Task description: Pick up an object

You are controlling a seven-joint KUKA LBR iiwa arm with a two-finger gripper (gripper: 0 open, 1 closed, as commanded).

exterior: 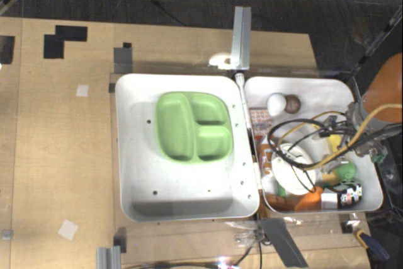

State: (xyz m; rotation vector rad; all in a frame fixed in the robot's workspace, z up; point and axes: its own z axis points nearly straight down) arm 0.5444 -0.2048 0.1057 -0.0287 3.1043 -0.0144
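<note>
My gripper (340, 151) is low over the right side of the right bin (315, 82), half hidden by black and yellow cables (296, 135). Beneath and around it lie a white rounded object (296, 167), a green item (345, 171), an orange item (308, 201) and a black-and-white tube (340, 198). At the bin's far side a white ball (276, 103) touches a brown ball (292, 103). A printed packet (259, 120) lies along the left wall. Nothing can be seen held in the gripper.
The left bin (135, 186) holds a green divided tray (192, 126). A metal post (242, 34) stands behind the gap between the bins. The arm's orange band (385, 82) hangs over the right bin's right rim. Wooden bench (56, 154) stretches left.
</note>
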